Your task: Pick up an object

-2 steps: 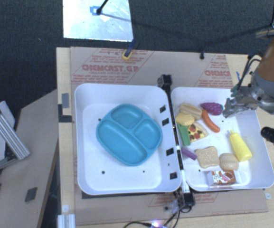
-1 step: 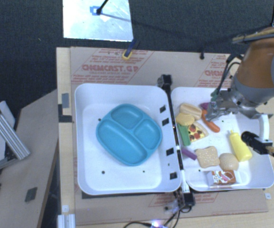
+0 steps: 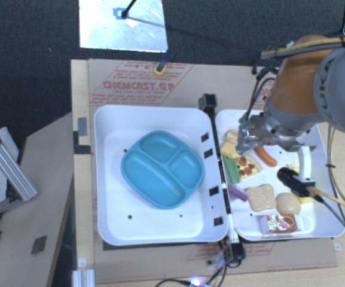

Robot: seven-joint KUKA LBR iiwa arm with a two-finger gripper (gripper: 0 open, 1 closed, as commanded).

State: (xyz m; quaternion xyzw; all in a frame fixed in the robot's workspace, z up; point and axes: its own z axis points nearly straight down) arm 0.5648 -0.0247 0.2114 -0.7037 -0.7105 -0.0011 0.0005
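Note:
The right bin (image 3: 321,235) holds several toy foods: a yellow piece (image 3: 228,149), a pizza slice (image 3: 249,165), an orange sausage (image 3: 266,156), a green strip (image 3: 232,168), a purple stick (image 3: 238,193), a slice of toast (image 3: 260,197), a tan bun (image 3: 287,204) and a red-and-white packet (image 3: 281,223). My gripper (image 3: 247,140) hangs low over the upper left part of this bin, just above the yellow piece and the pizza slice. Nothing shows between its fingers.
The left bin (image 3: 118,226) holds a blue divided plate (image 3: 162,168) near its middle. A black-clipped divider (image 3: 217,160) separates the two bins. The grey arm (image 3: 316,88) reaches in over the right bin's far right side.

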